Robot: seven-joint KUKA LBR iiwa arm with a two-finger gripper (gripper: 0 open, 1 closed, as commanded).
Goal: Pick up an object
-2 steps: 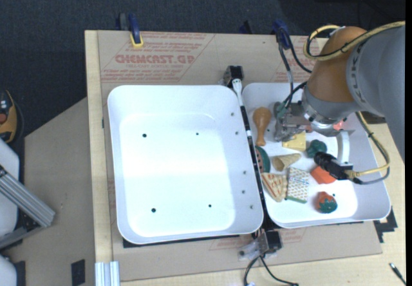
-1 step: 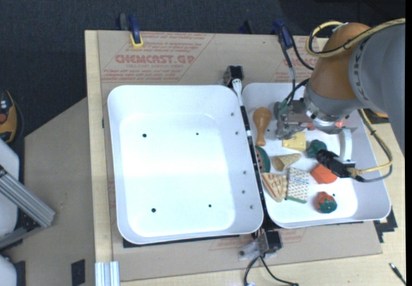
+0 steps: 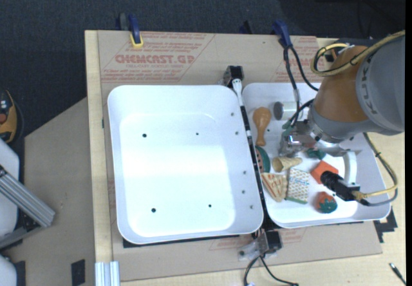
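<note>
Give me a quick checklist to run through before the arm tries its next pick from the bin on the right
1. Hand is over the right bin: ok.
2. Objects within reach: ok; a tan wooden piece, a checkered wedge and an orange block lie in that bin.
3. Something held in the hand: cannot tell; the wrist hides that area.
4. Target stands apart from its neighbours: not ok; the items are crowded together near the bin's front.
5. Left bin free as a drop spot: ok.
6. Black cable clear of the arm: cannot tell.
</note>
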